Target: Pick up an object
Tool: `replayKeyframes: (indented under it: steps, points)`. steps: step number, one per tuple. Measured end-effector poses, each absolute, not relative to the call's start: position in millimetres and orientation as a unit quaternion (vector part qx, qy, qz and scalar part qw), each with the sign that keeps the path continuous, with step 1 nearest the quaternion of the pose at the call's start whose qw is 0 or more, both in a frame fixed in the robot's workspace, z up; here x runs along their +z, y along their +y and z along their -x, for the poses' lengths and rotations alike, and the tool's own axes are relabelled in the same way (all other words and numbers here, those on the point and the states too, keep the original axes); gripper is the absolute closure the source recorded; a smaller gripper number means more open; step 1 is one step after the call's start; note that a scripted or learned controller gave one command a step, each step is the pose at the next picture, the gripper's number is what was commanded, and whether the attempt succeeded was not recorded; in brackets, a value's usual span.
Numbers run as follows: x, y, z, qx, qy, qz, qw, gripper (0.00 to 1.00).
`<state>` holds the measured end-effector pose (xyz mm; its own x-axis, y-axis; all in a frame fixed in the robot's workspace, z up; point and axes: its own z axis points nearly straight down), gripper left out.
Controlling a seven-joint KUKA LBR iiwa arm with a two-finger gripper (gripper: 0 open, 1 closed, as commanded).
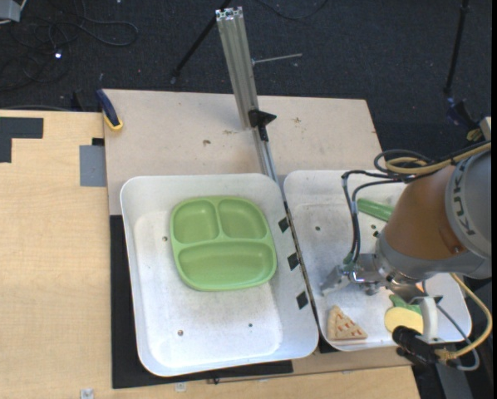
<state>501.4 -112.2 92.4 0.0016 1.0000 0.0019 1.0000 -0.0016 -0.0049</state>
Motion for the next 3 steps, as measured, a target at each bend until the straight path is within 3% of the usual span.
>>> replayKeyframes:
  steps: [1, 3]
  points:
    - [105, -114, -502.2, 0.0002, -0.705, 0.71, 0.002, 1.0]
    - [194, -124, -511.2, -0.0004, -0.707, 0.707, -0.001, 1.0]
